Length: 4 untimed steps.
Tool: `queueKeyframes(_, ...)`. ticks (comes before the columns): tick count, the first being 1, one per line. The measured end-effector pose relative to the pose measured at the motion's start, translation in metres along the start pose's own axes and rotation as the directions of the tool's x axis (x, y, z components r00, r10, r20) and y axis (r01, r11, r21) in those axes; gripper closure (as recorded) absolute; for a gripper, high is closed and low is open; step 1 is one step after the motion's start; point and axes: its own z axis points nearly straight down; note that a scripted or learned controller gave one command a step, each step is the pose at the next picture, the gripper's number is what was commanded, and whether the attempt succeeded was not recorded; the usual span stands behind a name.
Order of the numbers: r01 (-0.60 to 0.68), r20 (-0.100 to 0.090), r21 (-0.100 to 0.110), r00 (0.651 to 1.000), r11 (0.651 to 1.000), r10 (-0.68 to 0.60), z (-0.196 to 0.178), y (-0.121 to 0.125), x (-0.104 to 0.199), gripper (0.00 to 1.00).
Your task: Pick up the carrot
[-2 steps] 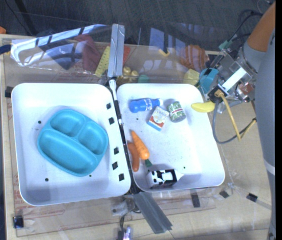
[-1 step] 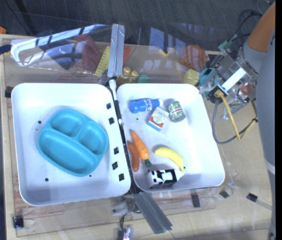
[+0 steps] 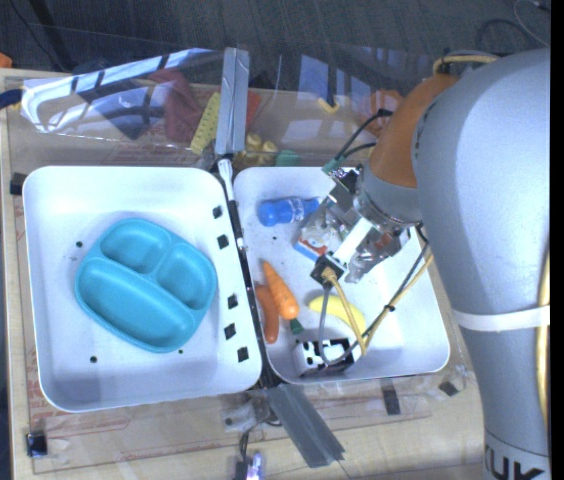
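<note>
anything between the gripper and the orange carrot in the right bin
No: in the camera view, bare white bin floor separates the gripper from the orange carrot.

Dark carpeted floor (image 3: 292, 8) around a pale wooden bench (image 3: 142, 433)

Divided plate (image 3: 147, 283) in left bin (image 3: 52, 368); carrot (image 3: 281, 290) in right bin (image 3: 424, 340), near the divider.

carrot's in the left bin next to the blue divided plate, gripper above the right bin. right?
Not quite. The camera view shows the carrot in the right bin, near its left wall, by the divider between the bins. The blue divided plate sits alone in the left bin. The gripper is above the right bin, as you said.
</note>
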Motion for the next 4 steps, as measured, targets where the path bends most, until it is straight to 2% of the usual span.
queueKeyframes(1, -0.153, -0.016, -0.012, 0.988, 0.988, 0.153, 0.066, -0.005, -0.03, 0.0)
queueKeyframes(2, -0.148, -0.011, -0.01, 0.989, 0.989, 0.148, 0.058, -0.004, -0.031, 1.0)
queueKeyframes(3, -0.453, -0.002, 0.001, 0.891, 0.891, 0.453, 0.08, -0.002, -0.009, 1.0)
queueKeyframes(4, -0.454, -0.005, -0.001, 0.891, 0.891, 0.454, -0.043, 0.04, 0.041, 1.0)
